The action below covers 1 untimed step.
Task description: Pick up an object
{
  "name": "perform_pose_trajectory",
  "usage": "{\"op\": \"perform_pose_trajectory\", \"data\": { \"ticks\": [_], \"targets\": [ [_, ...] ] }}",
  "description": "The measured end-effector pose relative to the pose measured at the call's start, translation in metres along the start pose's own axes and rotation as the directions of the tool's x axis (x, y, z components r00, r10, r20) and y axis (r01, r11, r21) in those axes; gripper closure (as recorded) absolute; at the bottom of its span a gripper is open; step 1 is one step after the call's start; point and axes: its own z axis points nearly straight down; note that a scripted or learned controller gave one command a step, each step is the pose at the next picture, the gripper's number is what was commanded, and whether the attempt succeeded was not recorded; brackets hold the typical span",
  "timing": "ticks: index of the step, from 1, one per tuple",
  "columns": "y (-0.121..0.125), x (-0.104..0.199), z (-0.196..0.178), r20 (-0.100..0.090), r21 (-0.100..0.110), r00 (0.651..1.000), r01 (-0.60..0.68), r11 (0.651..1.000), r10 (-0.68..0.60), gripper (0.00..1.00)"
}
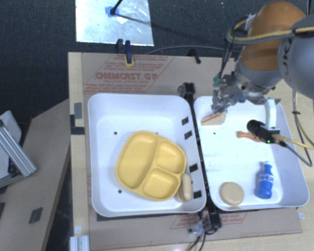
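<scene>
Gripper point(219, 107) at right bin's point(298, 192) far-left corner, over thin tan wedge-shaped slice point(213, 120); we cannot tell jaw state. Risk: flat slice slips against wall.

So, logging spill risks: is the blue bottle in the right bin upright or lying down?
Lying down: the blue bottle rests flat on the right bin floor, white cap pointing toward the far side.
</scene>
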Motion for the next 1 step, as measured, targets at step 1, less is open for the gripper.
{"op": "perform_pose_trajectory", "data": {
  "ticks": [1],
  "targets": [
    [-0.0046,0.0492,-0.0076,0.0,-0.002,1.0,0.0,1.0,0.0,1.0]
  ]
}}
